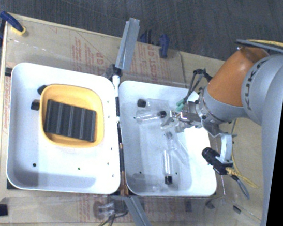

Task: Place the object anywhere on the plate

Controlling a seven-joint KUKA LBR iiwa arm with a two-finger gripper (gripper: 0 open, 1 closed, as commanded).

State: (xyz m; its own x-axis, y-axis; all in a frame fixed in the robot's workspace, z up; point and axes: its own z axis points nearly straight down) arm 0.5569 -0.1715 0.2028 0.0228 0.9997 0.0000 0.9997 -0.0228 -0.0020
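Note:
A yellow plate (76, 92) lies in the left bin (20, 155), with a dark ridged insert (71, 121) on its middle. In the right bin (199, 183) lie clear plastic pieces: one with a black cap (146, 116) near the back left, and a clear tube (168, 163) with a black end toward the front. My gripper (174, 118) hangs low over the right bin's back middle, just right of the capped clear piece and above the tube's upper end. The clear plastic blurs into the gripper tip, so contact is unclear.
The grey arm with its orange band (235, 81) comes in over the right bin's far right corner. A black fitting (213, 159) sticks out near the bin's right rim. A ridge (118, 132) divides the two bins. Blue clamps (164, 45) sit on the bench's back edge.

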